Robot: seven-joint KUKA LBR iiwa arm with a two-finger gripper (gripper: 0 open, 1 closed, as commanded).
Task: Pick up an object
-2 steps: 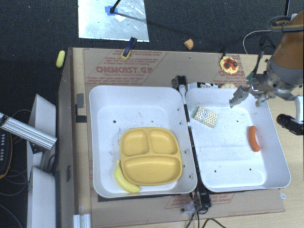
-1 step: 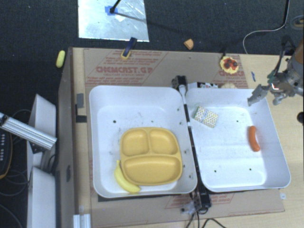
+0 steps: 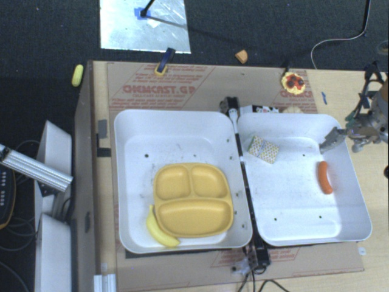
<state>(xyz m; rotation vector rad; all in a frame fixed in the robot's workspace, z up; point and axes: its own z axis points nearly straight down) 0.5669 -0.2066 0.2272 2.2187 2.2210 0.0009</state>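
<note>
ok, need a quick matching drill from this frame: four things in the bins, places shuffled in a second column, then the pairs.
Things:
1. yellow tray
2. banana
3. sausage
4. patterned packet

Places:
A. right bin, upper left part, near the divider
B. left bin, middle to lower part
C. right bin, right side, below the gripper
D. left bin, against the tray's lower left edge

Pairs: 1-B, 2-D, 3-C, 4-A
</note>
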